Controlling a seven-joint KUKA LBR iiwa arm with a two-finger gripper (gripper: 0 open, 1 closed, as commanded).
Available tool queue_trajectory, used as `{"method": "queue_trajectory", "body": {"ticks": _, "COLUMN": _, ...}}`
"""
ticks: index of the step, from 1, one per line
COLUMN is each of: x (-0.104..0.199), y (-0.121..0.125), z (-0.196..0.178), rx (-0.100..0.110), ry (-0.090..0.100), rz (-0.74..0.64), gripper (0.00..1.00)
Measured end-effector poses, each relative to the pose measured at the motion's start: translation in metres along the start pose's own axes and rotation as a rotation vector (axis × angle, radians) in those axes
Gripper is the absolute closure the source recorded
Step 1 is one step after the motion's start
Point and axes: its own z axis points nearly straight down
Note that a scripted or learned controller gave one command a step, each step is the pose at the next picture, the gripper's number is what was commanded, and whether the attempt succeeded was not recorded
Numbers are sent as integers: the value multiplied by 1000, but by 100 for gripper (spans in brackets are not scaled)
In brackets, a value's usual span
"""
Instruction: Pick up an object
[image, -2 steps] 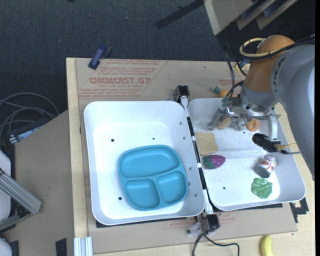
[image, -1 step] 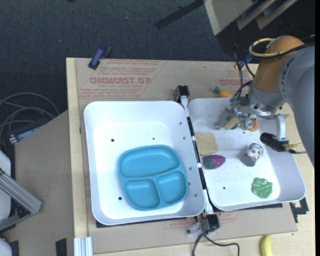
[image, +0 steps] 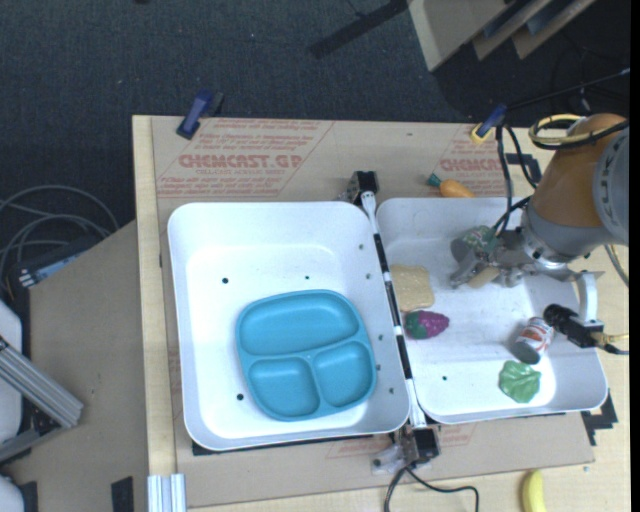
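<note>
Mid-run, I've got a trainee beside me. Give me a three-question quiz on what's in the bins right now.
1. True or false: the blue divided tray lies in the right bin.
2. Which item sits nearest the divider between the bins? A) green object B) purple object C) small can
3. Fill in: the end effector hovers over the ____ bin.

Key: 1 false, it's in the left bin; 2 B; 3 right.

On my feed I see a blue clamp (image: 199, 113) at the table's (image: 300, 160) far left corner, grey cables (image: 50, 240) coiled on the dark carpet (image: 150, 50), and a yellow object (image: 533, 492) bottom right.
</note>
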Motion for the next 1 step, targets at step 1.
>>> {"method": "queue_trajectory", "body": {"ticks": 1, "x": 73, "y": 58, "z": 5, "rx": 44, "ry": 2, "rz": 11, "gripper": 0}}
